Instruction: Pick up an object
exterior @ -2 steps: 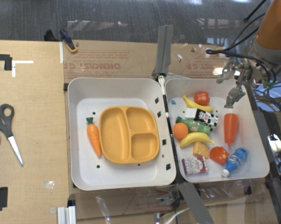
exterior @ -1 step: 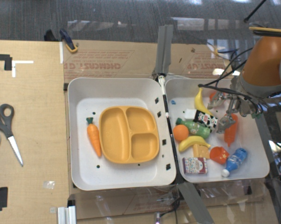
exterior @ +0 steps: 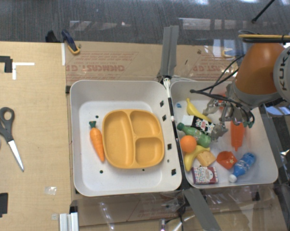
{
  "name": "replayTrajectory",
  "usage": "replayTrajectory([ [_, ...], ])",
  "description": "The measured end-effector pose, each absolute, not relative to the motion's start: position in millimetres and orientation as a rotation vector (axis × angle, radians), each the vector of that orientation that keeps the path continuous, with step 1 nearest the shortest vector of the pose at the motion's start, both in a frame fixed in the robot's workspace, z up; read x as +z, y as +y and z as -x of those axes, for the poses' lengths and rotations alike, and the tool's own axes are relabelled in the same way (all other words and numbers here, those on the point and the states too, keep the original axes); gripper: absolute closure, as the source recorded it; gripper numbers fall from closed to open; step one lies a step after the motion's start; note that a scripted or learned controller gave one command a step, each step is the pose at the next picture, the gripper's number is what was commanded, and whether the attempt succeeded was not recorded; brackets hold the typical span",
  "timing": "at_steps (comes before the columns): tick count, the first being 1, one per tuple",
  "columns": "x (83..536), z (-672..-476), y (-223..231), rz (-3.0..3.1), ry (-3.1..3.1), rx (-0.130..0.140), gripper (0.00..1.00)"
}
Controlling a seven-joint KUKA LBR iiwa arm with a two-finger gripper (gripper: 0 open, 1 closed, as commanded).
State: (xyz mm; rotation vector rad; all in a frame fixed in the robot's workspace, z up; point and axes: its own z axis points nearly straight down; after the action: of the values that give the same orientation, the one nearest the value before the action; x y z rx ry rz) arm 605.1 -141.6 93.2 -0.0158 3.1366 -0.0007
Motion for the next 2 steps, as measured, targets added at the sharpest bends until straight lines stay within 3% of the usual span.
replayTrajectory([
  [1, 93, -528.5, -176, 0.185, 3.133, -0.001, 0.0],
  [2, 93, -587.5, -151, 0.03, 3.136, 0.0, 0.0],
])
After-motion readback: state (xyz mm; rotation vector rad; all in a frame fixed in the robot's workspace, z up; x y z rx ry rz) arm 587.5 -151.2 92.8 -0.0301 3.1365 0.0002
